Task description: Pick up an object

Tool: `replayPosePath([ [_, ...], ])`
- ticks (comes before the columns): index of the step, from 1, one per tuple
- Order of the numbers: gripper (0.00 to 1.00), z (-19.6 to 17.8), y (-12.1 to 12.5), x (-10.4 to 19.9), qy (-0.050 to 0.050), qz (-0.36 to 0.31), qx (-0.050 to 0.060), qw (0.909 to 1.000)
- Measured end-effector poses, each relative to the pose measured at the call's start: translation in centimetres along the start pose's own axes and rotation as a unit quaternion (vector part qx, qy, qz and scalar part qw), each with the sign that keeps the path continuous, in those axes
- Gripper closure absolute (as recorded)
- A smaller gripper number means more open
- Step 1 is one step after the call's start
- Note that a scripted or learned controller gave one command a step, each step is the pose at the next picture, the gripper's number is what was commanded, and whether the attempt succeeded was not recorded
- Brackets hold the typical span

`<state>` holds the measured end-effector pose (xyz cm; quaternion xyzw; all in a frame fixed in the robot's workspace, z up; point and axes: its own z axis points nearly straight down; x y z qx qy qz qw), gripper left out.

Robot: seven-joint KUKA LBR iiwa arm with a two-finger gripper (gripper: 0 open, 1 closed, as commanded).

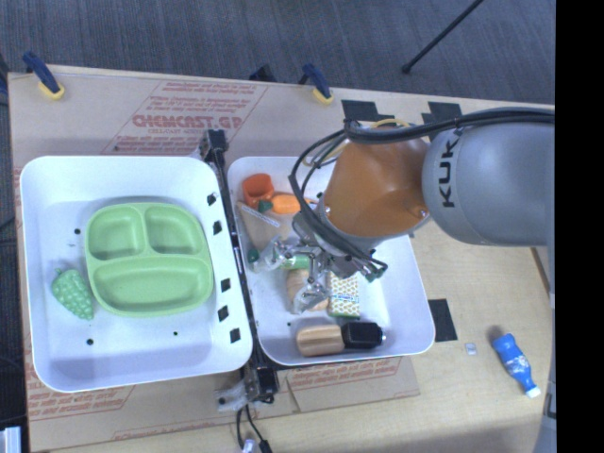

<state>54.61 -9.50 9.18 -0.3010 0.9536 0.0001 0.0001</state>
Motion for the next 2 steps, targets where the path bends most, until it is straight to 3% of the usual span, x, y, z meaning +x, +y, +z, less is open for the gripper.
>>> replayPosePath([
  [1,0.0,0.0,-2.1,-2.2,0.0,-0.145,0.0,0.9895],
  [2,1.0,-1.0,-2.1,-2.3,0.0,-0.144,-0.001,0.9895],
])
